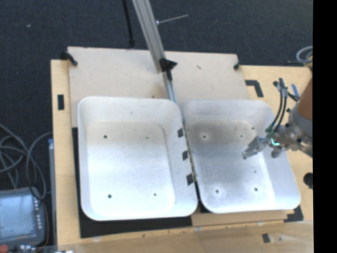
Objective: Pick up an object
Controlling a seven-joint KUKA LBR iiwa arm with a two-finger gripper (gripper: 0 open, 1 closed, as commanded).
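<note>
My gripper (263, 151) hangs over the right part of the right white bin (231, 204), close to its right wall. The arm comes in from the right edge, with its wrist and green-lit cabling just above the fingers. One grey finger (252, 148) points down and left, and the other sits a short way to its right. The gripper is open with nothing between the fingers. The bin floor below it shows bare, speckled white plastic with dark scuffing.
The left white bin (87, 141) lies beside the right one, with small clips along the seam between them. A slanted aluminium post (150, 28) rises from the back of the bench. Cables and a small screen (18, 215) sit at the far left.
</note>
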